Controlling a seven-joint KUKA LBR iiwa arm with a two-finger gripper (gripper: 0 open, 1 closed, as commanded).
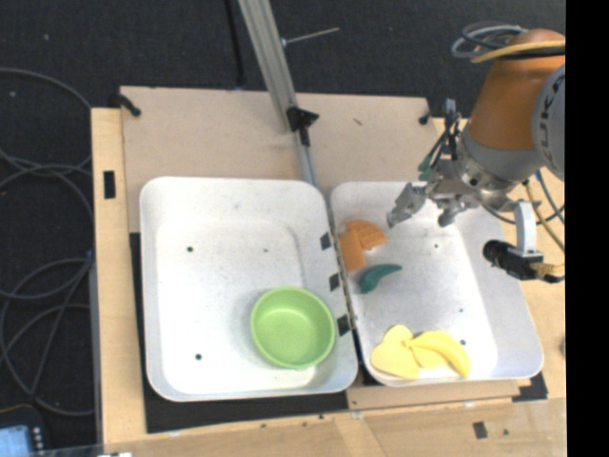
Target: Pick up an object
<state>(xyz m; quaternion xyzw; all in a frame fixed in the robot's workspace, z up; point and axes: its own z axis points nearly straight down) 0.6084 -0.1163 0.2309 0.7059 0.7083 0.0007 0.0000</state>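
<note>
Gripper: my gripper (425, 209) hangs above the upper part of the right bin (495, 298), with the two fingers spread apart and nothing between them.
Fingers: one finger (403, 204) points toward the left and down, near the orange object; the other one points toward the bin's right part.
Arm: my arm (514, 98) comes in from the right side, the orange band just above the wrist, with cables around it.
Orange object: the orange object (359, 241) lies at the left wall of the right bin, just below and left of my gripper, apart from it.
Teal object: the small teal object (378, 275) lies just under the orange one, close to the same wall.
Yellow objects: the yellow objects (421, 352) rest together at the bottom edge of the right bin, well apart from my gripper.
Left bin: the left bin (209, 236) holds a green bowl (292, 327) in its lower right corner, upright.
Bench: both bins stand side by side on the brown bench (219, 131).
Pole: a metal pole (271, 55) stands behind the bins, between them.
</note>
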